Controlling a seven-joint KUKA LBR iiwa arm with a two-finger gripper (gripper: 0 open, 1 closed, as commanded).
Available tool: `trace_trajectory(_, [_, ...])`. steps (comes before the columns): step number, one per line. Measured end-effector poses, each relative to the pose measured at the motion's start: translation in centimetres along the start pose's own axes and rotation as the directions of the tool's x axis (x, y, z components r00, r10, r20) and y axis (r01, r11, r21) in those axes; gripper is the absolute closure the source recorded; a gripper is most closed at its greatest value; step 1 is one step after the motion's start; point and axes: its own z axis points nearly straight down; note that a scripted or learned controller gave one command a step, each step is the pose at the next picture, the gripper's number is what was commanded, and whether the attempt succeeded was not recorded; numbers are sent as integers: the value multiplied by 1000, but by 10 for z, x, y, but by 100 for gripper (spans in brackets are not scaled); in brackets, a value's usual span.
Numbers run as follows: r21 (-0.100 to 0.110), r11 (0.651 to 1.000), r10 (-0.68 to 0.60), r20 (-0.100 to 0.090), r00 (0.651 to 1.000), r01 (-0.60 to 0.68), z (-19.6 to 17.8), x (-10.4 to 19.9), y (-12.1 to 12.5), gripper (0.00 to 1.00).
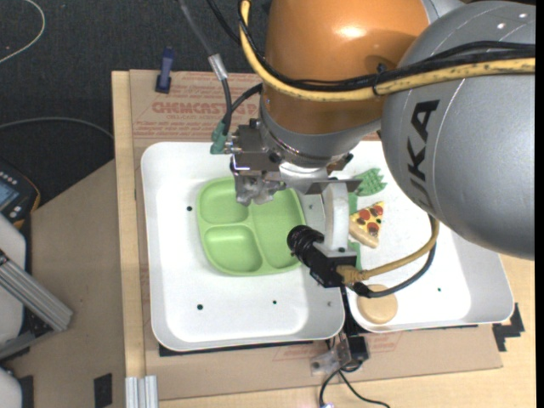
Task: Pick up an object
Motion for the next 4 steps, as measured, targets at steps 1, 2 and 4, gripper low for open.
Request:
trace_trajectory(1, [9,1000,5,7,1000,-5,-5,-3,0,100])
trace_trajectory(2, [-12,1000,7,1,1000,-7,-167,10,94,100])
trace_trajectory(4, [29,999,15,14,1000,-16,27,-59,32,100])
